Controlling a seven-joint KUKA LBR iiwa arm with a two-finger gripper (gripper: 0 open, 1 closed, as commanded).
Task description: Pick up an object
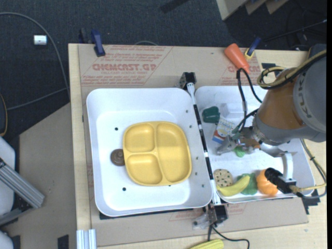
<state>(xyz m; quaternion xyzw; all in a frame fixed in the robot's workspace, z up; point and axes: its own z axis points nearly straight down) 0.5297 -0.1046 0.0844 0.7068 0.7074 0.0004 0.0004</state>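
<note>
Seen from above at a slant: a tan cardboard-covered surface (129,66) printed with red lettering, set over dark carpet; a blue clamp (97,43) at its far left edge, an orange-handled clamp (236,56) at its far right.

On the left, a shallow white bin (104,118); inside it, a yellow divided plate (156,153) with three compartments, lying flat near the middle; just beside the plate's left edge, partly tucked under it, a small brown round object (117,157), too small to name.

Between the two bins, black clips (188,80) at the far end of the seam and another at the near end.

On the right, a second shallow white bin (218,93), holding several small items: a dark green object (210,114) toward the far left corner; just right of it and nearer, a small packet (223,128) in white, blue and red; along the near wall, a chocolate-chip cookie (223,178), then a yellow banana (233,185) touching a green piece (251,184), then an orange fruit (266,183).

Reaching in from the right, the grey arm with its orange band (282,110), bent low over the right bin; at its tip the pincer (236,145), down near the bin floor among the items, beside the packet and against a small bright green object (240,151); fingers spread or pressed together, cannot tell, nor whether anything sits between them.
</note>
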